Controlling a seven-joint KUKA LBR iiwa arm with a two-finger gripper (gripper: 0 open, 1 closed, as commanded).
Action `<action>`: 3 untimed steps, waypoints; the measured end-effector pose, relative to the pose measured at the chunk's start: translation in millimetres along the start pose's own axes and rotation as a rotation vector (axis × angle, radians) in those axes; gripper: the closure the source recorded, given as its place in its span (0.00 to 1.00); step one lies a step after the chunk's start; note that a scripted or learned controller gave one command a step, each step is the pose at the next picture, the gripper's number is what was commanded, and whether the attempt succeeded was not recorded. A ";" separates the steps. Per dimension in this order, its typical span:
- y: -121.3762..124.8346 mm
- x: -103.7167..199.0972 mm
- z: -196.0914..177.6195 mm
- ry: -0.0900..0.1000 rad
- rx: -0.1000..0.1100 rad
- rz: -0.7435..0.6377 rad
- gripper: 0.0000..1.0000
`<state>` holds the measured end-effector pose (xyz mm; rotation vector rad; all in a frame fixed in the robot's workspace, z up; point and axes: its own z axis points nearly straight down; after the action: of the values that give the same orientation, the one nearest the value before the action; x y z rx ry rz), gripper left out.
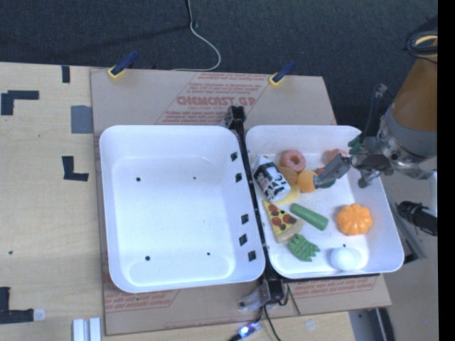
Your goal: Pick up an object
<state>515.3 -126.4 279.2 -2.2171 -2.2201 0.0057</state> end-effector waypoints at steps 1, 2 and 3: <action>-26.4 -41.5 174.1 0.005 0.017 0.006 0.00; 44.4 -53.0 183.0 0.001 -0.003 -0.002 0.00; 151.4 9.8 196.4 -0.018 0.000 -0.004 0.00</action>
<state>665.7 -116.4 82.0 -2.2223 -2.2336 0.0259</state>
